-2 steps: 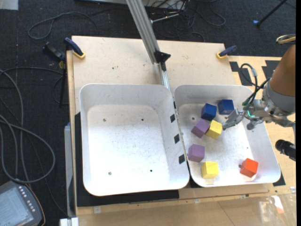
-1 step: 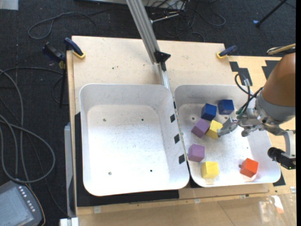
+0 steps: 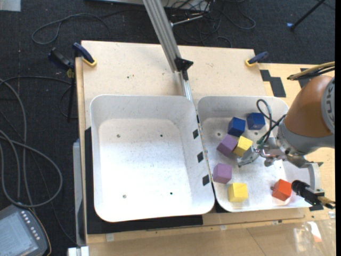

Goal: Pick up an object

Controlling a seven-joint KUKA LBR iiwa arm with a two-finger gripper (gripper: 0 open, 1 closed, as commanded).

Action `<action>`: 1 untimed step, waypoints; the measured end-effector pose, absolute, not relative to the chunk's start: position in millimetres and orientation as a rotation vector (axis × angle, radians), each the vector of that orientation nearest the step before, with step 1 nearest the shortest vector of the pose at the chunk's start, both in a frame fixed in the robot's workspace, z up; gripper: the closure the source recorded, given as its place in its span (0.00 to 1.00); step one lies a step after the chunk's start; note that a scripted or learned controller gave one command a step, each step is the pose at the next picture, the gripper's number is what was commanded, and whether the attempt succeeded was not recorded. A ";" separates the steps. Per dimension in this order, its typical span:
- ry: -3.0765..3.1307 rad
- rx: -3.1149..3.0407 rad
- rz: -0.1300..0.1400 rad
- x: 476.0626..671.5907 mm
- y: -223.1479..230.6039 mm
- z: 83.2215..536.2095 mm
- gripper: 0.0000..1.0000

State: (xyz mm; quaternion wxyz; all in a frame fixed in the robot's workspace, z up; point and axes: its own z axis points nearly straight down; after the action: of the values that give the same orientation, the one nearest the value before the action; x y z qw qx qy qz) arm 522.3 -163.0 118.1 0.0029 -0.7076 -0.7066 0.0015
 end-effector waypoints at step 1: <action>-2.219 -2.222 0.002 522.1 -162.5 94.0 0.00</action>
State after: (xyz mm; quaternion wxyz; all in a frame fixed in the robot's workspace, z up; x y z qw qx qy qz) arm 522.1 -162.5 94.0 0.0007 -0.7074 -0.7068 0.0006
